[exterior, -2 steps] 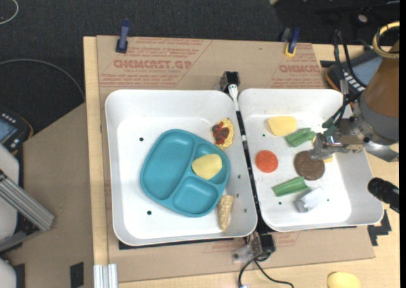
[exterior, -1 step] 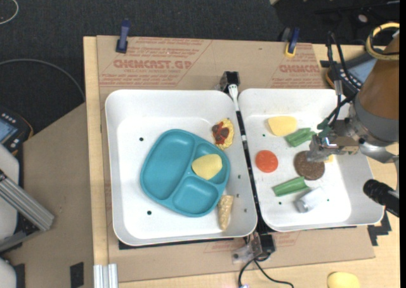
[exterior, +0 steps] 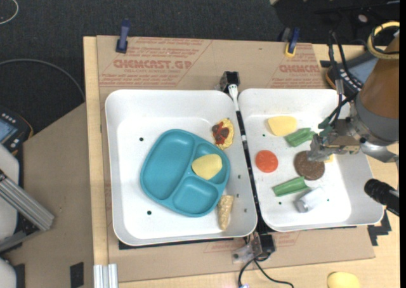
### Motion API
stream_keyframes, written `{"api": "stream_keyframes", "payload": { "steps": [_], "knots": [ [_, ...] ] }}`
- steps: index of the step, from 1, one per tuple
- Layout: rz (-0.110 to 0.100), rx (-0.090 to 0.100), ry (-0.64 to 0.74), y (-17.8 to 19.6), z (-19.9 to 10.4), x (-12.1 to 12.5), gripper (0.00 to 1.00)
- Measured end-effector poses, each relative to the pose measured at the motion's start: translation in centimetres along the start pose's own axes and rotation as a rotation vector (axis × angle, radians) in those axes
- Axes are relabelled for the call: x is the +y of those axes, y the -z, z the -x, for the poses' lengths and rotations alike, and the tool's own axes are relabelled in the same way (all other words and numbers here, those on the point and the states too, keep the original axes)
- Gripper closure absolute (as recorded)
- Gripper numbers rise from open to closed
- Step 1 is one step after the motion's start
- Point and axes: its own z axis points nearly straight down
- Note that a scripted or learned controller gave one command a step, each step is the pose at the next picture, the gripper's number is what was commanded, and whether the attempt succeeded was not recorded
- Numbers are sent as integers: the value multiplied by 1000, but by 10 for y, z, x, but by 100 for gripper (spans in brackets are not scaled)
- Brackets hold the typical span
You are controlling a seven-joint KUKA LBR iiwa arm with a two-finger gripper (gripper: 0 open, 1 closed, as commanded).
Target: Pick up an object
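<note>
I have the gripper (exterior: 315, 151) low in the right bin (exterior: 339, 217), directly over a brown round disc (exterior: 308, 167) that looks like a toy cookie or burger patty. The fingertips sit at the disc's far edge, touching it or just above it; from this slanted view I cannot tell which. How far apart the fingers are I cannot tell either, since the wrist and its cabling cover them, and nothing shows clearly between them, so I won't claim a hold.

Around the disc: a green piece (exterior: 299, 136) just far of it and partly under the gripper, a yellow piece (exterior: 281, 125) farther and to the left, an orange-red disc (exterior: 266, 161) to the left, a second green piece (exterior: 289, 186) near-left, and a small grey object (exterior: 308, 200) at the near side. All are close but apart from the brown disc, except the far green piece, which lies very near the fingertips.

The left bin (exterior: 120, 172) holds a teal divided plate (exterior: 166, 169) with a pale yellow item (exterior: 207, 166) in one compartment, a pizza-like toy slice (exterior: 222, 132) at its far right, and a tan piece (exterior: 225, 211) at its near right.

My judgement: this is the descent or grasp stage on the brown disc. The disc is flat, so the next move needs the fingers to straddle its edge squarely and close firmly before lifting straight up; the neighbouring green piece could get pinched instead.
</note>
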Motion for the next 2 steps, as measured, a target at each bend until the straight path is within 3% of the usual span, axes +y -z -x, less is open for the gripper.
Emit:
{"api": "stream_keyframes", "payload": {
  "steps": [1,2],
  "knots": [
    [0,1,2,16,-35,0,100],
    [-6,1,-6,-73,84,10,100]
  ]
}}
